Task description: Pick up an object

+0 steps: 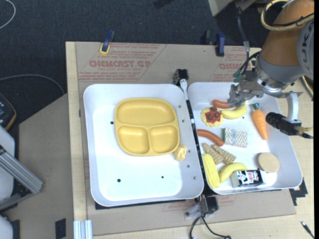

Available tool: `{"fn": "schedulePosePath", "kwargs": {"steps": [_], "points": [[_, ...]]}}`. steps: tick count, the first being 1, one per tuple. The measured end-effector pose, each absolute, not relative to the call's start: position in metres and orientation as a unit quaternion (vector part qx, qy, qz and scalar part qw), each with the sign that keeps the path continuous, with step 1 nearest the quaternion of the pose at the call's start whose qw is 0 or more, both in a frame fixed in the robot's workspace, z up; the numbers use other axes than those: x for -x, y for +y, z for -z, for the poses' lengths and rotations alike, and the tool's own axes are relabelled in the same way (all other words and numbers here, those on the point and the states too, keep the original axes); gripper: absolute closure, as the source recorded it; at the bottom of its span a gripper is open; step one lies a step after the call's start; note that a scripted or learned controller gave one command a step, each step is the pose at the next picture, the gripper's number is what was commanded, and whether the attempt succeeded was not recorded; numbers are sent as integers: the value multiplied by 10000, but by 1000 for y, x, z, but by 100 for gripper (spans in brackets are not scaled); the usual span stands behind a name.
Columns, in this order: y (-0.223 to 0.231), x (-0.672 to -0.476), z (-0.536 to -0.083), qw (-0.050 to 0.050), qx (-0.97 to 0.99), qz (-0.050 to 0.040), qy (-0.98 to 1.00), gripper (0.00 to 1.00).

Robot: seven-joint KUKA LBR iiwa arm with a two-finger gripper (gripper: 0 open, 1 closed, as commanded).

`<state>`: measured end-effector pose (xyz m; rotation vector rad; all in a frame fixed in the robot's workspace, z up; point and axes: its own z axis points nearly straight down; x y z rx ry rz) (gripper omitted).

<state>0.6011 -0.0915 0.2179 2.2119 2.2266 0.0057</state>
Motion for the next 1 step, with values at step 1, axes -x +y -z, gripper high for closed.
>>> {"fn": "schedulePosePath", "kwargs": {"steps": [1], "points": [[-63, -638, -232, 25, -7056, -19, 7086, 100]]}}
